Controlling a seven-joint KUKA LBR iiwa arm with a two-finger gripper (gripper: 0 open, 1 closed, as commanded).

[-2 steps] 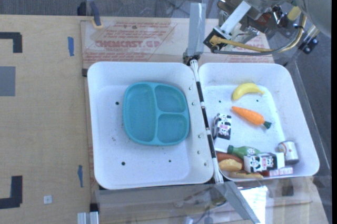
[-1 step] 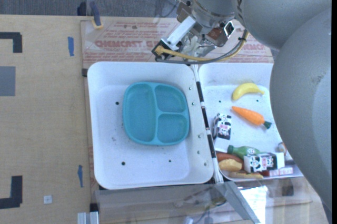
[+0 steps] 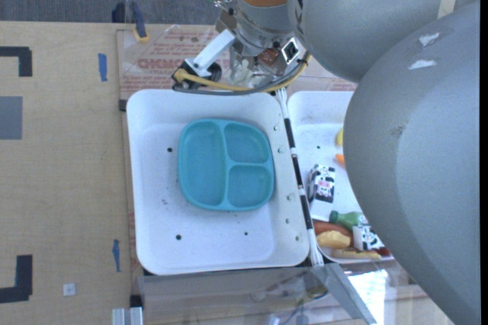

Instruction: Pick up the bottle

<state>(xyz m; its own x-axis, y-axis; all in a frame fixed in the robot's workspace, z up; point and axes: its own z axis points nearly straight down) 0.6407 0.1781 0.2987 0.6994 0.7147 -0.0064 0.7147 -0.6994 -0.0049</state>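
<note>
A green bottle [image 3: 348, 219] with a black-and-white label lies in the right bin [image 3: 305, 111], near its front edge, and the arm's grey body hides part of it. My gripper [image 3: 242, 72] hangs below the orange band, over the far rim of the left bin [image 3: 145, 163]. It is well away from the bottle, up and to the left of it. I see nothing held under it.
A blue divided plate [image 3: 226, 164] lies in the middle of the left bin. The right bin also holds a small black-and-white carton [image 3: 324, 183], a bread-like item [image 3: 334, 239] and yellow and orange pieces [image 3: 340, 148]. The arm covers most of the right bin.
</note>
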